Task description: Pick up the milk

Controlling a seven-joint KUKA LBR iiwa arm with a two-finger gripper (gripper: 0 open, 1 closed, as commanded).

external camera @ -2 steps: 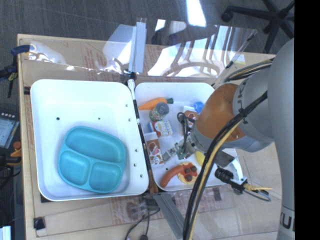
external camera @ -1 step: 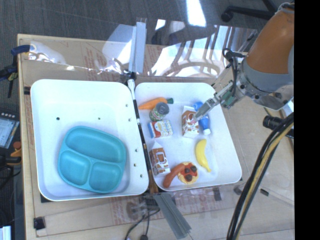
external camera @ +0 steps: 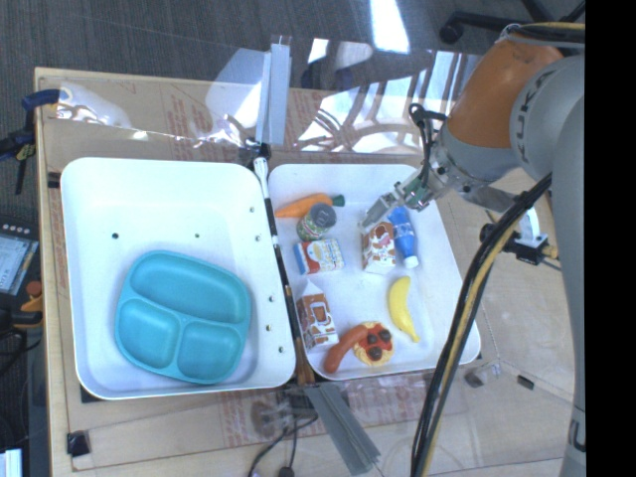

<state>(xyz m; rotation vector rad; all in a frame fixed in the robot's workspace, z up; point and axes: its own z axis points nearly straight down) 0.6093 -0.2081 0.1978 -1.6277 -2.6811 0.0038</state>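
- Near the bottom of the frame, the bare edge of the bench (external camera: 149, 420) shows pale board with faint red print.
- The left bin (external camera: 89, 197) is smooth white plastic with rounded corners; in its lower half lies a glossy turquoise divided plate (external camera: 184, 316) with three compartments.
- The right bin (external camera: 452, 256) holds small toy foods. Nearest the bottom edge lie a red sausage (external camera: 341, 350) touching a round tart (external camera: 375, 344) topped with dark berries, a brown-and-white carton (external camera: 316, 320) and a curved yellow banana (external camera: 400, 308).
- Further up lie a white packet with red print (external camera: 320, 255), a small round jar (external camera: 315, 225) and an orange carrot (external camera: 305, 205).
- The milk (external camera: 380, 245), a small white carton with red-brown print, lies centre-right in the right bin, touching a blue-and-white bottle (external camera: 403, 238) on its right.
- The gripper (external camera: 396, 207) hangs just above the milk's upper end; its metal fingers look slightly apart, with nothing clearly between them.
- The grey arm with its orange band is cut off at the frame's right.
- Beyond the bins, clear plastic sheeting (external camera: 328, 107) glares, hard to read.
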